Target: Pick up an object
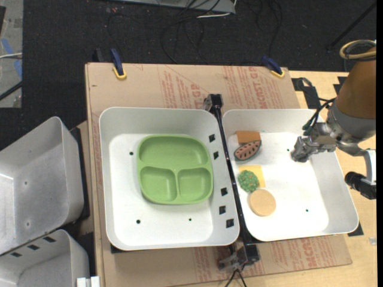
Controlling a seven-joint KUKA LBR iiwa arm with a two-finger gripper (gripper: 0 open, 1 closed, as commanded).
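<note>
The right bin (311,220) holds several small objects near its left wall: an orange block (248,137), a brown speckled oval piece (246,151), a yellow square (254,173) with a green bumpy ball (248,181) on it, and a tan round disc (262,202). My gripper (299,152) hangs over the upper right part of this bin, to the right of the objects and apart from them. Nothing shows between its fingers.
The left bin (116,220) holds a green three-compartment plate (175,169). A black divider (226,166) runs between the bins. Cardboard (155,82) lies under both. Grey tubs (36,178) stand off to the left.
</note>
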